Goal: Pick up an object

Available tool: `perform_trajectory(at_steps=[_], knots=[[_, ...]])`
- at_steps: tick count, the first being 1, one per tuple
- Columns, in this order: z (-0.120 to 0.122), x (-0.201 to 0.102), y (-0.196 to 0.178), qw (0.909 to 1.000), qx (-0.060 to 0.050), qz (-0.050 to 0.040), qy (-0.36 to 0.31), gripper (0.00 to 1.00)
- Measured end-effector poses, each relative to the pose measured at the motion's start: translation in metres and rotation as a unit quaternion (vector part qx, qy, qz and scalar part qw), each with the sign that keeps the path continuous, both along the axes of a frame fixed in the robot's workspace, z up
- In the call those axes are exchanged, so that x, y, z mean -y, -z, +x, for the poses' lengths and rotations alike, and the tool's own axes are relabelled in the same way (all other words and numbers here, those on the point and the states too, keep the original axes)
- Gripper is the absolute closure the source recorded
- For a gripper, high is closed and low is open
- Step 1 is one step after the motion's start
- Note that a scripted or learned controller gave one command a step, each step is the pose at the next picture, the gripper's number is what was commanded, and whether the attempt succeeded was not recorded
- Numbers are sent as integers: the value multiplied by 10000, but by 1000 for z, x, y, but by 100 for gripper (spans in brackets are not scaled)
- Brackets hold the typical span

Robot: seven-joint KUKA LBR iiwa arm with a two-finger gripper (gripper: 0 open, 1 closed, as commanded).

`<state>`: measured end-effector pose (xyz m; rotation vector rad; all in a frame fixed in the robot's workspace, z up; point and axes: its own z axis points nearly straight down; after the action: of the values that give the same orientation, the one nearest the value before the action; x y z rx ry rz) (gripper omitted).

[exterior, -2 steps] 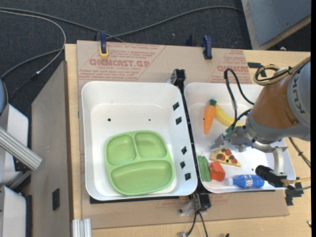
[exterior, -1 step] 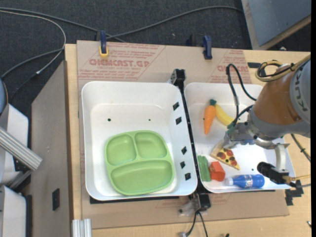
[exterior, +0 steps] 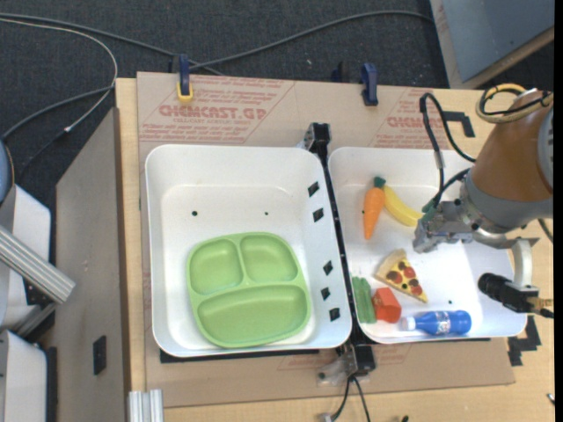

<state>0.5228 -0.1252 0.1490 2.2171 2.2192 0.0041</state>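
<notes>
Overhead, the gripper (exterior: 428,232) hangs low in the right bin (exterior: 457,170), just beside a curved yellow toy banana (exterior: 402,209) and a tapered orange carrot (exterior: 373,209); whether it is open or closed cannot be told. Nearby lie a wedge-shaped pizza slice (exterior: 402,275), a blue bottle (exterior: 437,323) and red and green blocks (exterior: 375,301). A smooth green sectioned plate (exterior: 249,287) fills the left bin (exterior: 171,236).

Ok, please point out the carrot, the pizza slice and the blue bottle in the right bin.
carrot (exterior: 372,213), camera view, middle of the orange body.
pizza slice (exterior: 402,276), camera view, centre of the topping.
blue bottle (exterior: 444,323), camera view, middle of the blue body.
</notes>
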Motion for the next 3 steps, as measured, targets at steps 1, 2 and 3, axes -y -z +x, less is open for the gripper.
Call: perform_trajectory(at_steps=[1, 2, 3], knots=[[-5, 3, -46, 10000, 2, 1, -1, 100], [-5, -5, -106, 10000, 14, 2, -9, 100], [13, -46, -102, 10000, -16, 12, -23, 100]])
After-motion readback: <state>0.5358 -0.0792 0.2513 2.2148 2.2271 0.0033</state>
